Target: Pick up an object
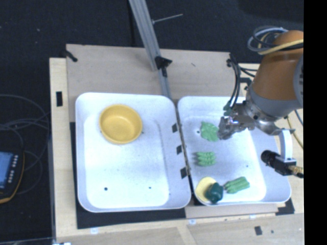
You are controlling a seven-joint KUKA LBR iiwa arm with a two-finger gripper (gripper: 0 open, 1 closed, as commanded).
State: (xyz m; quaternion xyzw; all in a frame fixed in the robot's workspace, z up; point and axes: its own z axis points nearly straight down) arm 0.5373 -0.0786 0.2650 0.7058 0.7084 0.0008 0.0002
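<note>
In the right bin [255,142], your gripper [226,129] hangs just beside a green toy [208,131]; its opening is unclear. Two more green toys [204,158] lie nearer the front. A yellow bowl [120,123] sits in the left bin [127,188].

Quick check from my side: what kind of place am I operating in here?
Likely a robotics lab test bench, not a home or a factory line. Two shallow white bins sit side by side on a plywood board, toy-like items such as a yellow bowl lie in them, and loose cables trail across the dark floor.

Bowl [121,124] in left bin [87,152]; toys (four) in right bin [255,147]
</note>
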